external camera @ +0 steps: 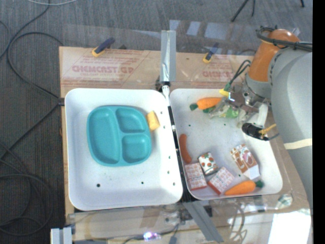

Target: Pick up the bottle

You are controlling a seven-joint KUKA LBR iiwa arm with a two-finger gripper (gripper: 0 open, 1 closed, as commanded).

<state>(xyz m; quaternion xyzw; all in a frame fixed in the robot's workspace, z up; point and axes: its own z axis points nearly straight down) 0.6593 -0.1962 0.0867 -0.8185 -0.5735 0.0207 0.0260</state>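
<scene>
A clear bottle with a green tint [225, 112] lies at the far side of the right bin [277, 187], just below an orange carrot with a green top [207, 103]. My gripper [234, 101] reaches in from the right and sits low over the bottle's right end, partly covering it. The view does not show whether it has hold of the bottle.
The right bin also holds a reddish sausage [183, 147], several small printed cartons [207, 163], [244, 158], [195, 176], and a second carrot [242, 188] at the near edge. In the left bin [76, 187] are a teal divided plate [120, 134] and an orange block [153, 120].
</scene>
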